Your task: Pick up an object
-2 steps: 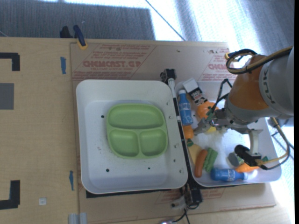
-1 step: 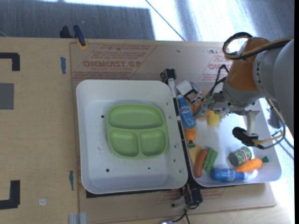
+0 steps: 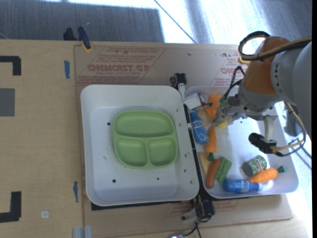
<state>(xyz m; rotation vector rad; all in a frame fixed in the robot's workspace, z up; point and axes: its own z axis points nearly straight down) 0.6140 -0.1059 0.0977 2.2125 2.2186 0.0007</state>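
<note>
We see the gripper (image 3: 221,114) low over the far left corner of the right bin (image 3: 290,182), among the toys heaped there; whether its jaws are open or closed we cannot tell, and nothing is visibly held.

Nearest it are an orange carrot (image 3: 214,103) at the bin's far edge and a blue bottle (image 3: 198,128) along the left wall. More toys lie toward the near edge: another carrot (image 3: 213,172), a green piece (image 3: 224,168), a small can (image 3: 254,165), a second blue bottle (image 3: 241,185).

We judge all of these light, stiff, smooth plastic, apt to roll or slip. A carrot's thick middle, taken across its width, looks the surest hold.

The left bin (image 3: 94,133) carries a green divided tray (image 3: 144,138).
</note>
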